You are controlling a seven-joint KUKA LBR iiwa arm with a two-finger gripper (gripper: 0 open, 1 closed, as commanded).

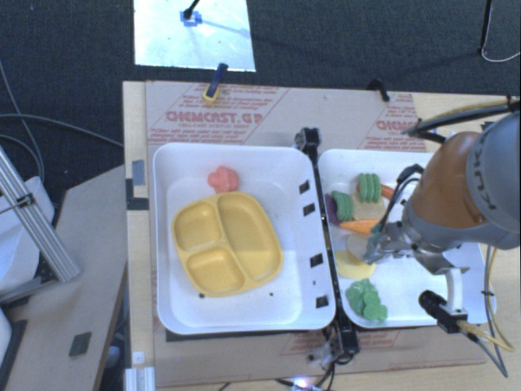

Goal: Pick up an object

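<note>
Camera view looks down on a table [269, 108] with two white bins. At the right of the frame the pincer [376, 247] is low in the right bin [407, 300], by a carrot [358, 226] and a pale yellow piece [352, 265]. I cannot tell if it is open or closed. The left bin [244, 157] has a yellow tray [226, 243] and a pink toy [222, 178].

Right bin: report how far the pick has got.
Done: the arm has reached into the right bin, its hand low among the toy foods by the carrot and the pale yellow piece. In hand: nothing visibly lifted; the fingers' state is unclear. Left: securing and raising an object.
</note>
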